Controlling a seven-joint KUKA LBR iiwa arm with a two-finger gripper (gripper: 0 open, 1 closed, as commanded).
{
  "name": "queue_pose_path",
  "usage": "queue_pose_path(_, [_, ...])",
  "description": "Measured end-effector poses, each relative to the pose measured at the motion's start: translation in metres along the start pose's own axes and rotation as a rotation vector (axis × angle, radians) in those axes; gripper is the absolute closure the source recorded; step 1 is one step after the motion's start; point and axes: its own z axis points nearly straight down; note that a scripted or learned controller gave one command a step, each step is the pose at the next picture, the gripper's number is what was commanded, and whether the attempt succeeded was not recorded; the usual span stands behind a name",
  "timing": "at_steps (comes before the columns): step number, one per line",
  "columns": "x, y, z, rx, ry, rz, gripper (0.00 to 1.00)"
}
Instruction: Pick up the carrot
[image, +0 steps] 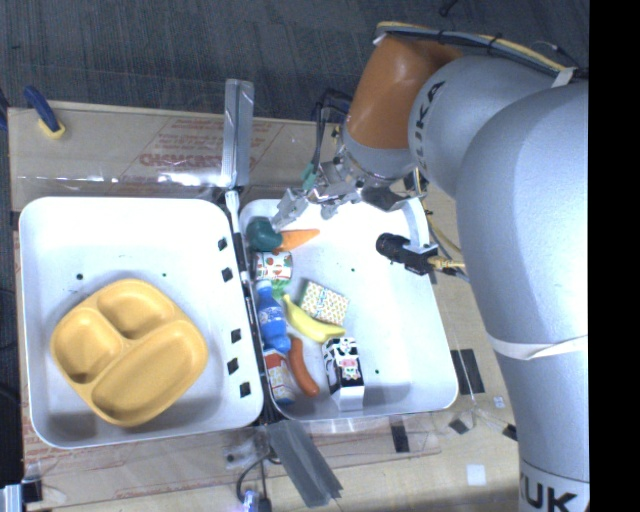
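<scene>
Big grey arm w/ orange band above wrist (400, 95) comes in from right, bent down and leftward. Small metallic two-finger tool (292, 207) at its tip is angled down-left, low. Black cable fitting sits beside wrist.

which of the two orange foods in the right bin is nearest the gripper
The carrot, at the bin's far end just below the gripper. The other orange piece, a sausage, lies at the near end beside the small cow-print carton.
</scene>
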Motion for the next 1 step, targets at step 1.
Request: queue_pose_path(1, [-0.0218, -0.0068, 0.0725, 0.006, 0.003, -0.062, 0.00])
